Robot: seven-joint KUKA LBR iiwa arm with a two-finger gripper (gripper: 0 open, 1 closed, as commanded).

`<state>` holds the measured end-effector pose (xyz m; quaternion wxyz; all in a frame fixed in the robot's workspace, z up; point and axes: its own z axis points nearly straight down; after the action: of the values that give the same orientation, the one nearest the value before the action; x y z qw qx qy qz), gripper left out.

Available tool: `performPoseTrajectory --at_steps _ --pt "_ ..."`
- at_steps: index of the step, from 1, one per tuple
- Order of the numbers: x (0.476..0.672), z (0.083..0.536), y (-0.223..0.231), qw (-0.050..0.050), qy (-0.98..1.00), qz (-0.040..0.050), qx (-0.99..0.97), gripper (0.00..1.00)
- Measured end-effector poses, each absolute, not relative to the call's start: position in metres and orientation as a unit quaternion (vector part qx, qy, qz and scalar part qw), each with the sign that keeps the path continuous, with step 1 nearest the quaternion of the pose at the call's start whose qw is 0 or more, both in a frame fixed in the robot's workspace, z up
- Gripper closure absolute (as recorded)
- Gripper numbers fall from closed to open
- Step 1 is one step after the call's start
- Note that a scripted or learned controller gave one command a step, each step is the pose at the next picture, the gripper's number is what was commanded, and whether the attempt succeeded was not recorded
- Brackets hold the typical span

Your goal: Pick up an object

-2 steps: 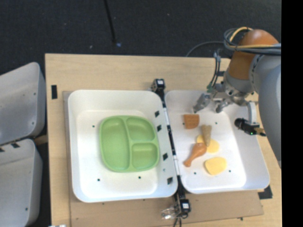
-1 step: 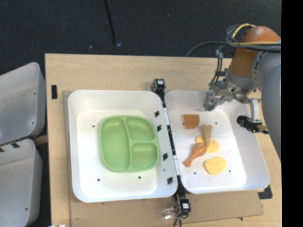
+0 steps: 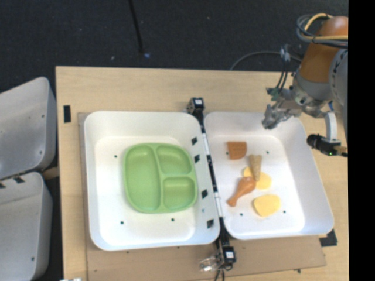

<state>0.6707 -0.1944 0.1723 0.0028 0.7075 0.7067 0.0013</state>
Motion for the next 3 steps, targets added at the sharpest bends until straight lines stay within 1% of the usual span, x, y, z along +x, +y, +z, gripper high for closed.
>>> performPoseTrajectory --at_steps 2,3 --pt "0.671 0.271 -0.205 0.003 0.708 0.0014 0.706 1.0" --pt "0.66 0.268 -0.149 0.0 0.709 0.0001 0.705 1.0"
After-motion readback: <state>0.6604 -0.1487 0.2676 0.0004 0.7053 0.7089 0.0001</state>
